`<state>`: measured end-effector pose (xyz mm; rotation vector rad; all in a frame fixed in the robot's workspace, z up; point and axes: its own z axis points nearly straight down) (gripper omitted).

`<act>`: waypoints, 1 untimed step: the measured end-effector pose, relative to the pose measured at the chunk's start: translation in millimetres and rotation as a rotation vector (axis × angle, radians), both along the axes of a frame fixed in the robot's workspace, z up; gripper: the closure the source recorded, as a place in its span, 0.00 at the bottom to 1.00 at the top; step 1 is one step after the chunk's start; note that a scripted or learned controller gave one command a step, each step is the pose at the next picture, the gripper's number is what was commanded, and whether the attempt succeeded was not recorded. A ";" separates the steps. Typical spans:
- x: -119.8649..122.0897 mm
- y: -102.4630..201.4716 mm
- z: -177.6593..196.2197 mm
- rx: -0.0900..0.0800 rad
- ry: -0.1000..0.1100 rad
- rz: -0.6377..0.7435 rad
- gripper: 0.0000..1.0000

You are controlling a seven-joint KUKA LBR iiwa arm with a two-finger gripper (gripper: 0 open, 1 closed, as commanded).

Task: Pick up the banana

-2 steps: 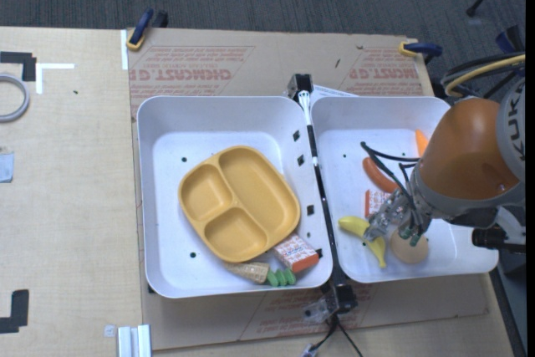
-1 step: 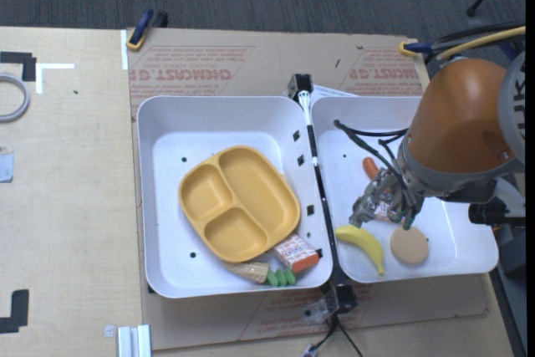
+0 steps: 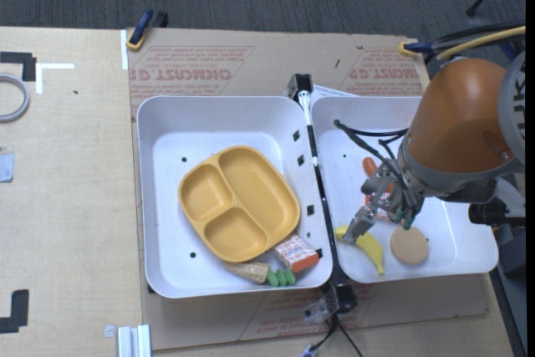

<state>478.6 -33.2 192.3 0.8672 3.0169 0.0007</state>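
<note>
Down in the near left corner of the right shallow white plastic bin [image 3: 435, 263]: small curved yellow toy banana [image 3: 370, 250], lying flat, one tip toward the bin's dividing wall. Just beside it on the right, a round tan disc-shaped piece [image 3: 410, 247]. Directly above and touching or nearly touching the banana's far end: grey two-finger metal gripper [image 3: 365, 223] under the arm's orange band [image 3: 460, 125]. Fingers slightly apart, nothing seen clamped between them; banana not yet held.

Over in the left white bin [image 3: 159, 205]: yellow three-compartment plastic plate [image 3: 239, 202], with a red-and-white small box [image 3: 296, 253], a beige wedge [image 3: 249, 270] and a green piece [image 3: 282, 277] at its near edge.

Likely risks from here: closing on the banana's narrow tip instead of its middle, so a slip out on lifting; curved smooth plastic apt to roll or squirt sideways; bin wall and corner close by, leaving little room for the left finger; tan disc near enough to be nudged or caught.
</note>
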 end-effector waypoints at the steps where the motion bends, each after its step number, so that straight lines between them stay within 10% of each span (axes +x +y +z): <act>1: 0.2 20.8 0.1 -0.001 0.000 0.470 0.00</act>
